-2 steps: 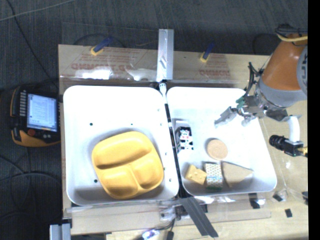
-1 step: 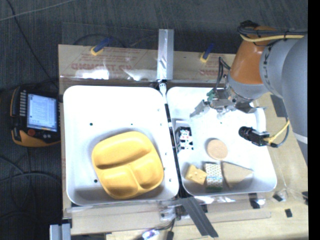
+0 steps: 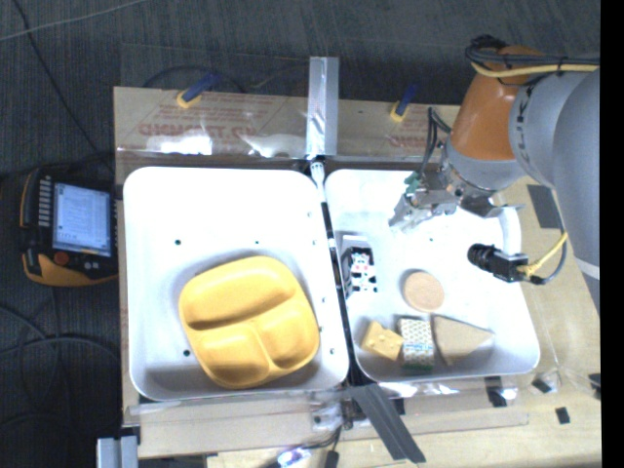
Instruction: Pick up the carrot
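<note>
Tool (image 3: 421, 209) hovers over the right bin (image 3: 468, 295), grip impossible to read. Just in front of it lies a flat, round pale-orange disc (image 3: 423, 290), maybe a carrot slice.

Wooden bench (image 3: 565, 359) on dark carpet, two shallow white bins side by side across its middle, left bin (image 3: 156, 222), right bin (image 3: 507, 339), clear plastic sheet (image 3: 224, 125) taped along the far edge, metal upright (image 3: 323, 105) between the bins

I see the tray (image 3: 250, 318) in the left bin (image 3: 156, 203); right of it, the disc (image 3: 423, 290) and box (image 3: 417, 341).
</note>
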Controlling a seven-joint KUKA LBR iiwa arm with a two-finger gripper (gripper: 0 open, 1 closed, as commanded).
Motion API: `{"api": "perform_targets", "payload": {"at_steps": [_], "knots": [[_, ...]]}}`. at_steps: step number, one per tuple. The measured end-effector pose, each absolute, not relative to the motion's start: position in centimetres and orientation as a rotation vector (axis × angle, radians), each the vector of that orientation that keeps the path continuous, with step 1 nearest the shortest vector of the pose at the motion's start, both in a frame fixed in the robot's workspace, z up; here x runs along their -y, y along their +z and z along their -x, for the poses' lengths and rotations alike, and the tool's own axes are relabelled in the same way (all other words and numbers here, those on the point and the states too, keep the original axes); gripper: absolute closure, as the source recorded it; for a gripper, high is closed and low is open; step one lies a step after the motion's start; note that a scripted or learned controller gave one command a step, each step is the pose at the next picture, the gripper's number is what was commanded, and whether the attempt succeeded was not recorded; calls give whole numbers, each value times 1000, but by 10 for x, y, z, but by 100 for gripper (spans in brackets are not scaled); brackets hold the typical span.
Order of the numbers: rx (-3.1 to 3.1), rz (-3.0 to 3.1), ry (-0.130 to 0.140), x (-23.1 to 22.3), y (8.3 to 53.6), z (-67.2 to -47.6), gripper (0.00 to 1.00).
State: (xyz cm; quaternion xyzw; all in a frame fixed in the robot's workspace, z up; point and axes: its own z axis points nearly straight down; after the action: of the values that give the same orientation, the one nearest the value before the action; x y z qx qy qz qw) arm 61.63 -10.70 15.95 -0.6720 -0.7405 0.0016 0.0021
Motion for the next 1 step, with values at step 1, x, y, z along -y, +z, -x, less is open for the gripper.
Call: {"api": "perform_targets", "payload": {"at_steps": [1], "knots": [[2366, 2065, 6, 114, 148, -602, 100]]}}
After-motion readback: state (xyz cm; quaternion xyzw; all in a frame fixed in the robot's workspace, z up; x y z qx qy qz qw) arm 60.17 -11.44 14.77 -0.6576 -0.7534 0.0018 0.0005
